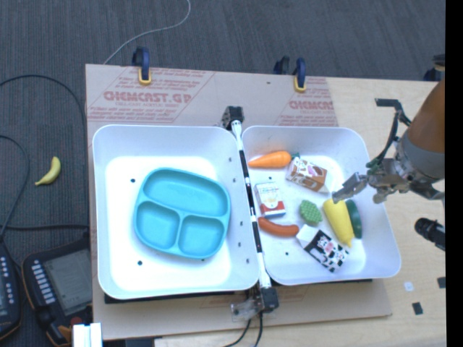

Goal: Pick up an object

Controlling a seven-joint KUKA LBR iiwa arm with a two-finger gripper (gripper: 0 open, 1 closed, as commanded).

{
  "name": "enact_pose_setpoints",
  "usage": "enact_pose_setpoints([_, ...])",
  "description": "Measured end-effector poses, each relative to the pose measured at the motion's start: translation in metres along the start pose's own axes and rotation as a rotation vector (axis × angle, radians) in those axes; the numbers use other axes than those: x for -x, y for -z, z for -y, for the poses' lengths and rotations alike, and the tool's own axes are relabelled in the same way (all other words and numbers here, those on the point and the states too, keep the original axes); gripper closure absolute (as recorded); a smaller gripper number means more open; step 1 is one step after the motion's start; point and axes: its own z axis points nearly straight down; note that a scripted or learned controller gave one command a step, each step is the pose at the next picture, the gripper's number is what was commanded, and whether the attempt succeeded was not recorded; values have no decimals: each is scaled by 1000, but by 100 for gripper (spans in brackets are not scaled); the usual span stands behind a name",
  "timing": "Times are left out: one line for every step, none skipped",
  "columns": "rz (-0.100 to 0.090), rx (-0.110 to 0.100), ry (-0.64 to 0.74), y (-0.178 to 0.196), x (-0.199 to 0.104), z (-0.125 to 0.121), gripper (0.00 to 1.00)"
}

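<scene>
The right bin (385, 260) holds several toy foods: an orange carrot (270, 160), a brown carton (307, 174), a red and white box (270, 199), a red sausage (278, 228), a green bumpy piece (310, 212), a yellow corn-like piece (338, 221), a dark green piece (354, 219) and a black and white carton (323, 249). My gripper (362, 191) hovers over the bin's right side, just above the yellow and dark green pieces. Its fingers (346, 187) are spread open with nothing between them.
A blue divided plate (181, 213) lies in the left bin (101, 194). Blue clamps (141, 57) (299, 71) grip the board's far edge. A toy banana (49, 171) and cables lie on the floor at the left.
</scene>
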Motion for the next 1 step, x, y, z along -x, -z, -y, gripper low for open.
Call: enact_pose_setpoints([6, 13, -1, -89, -42, -6, 0])
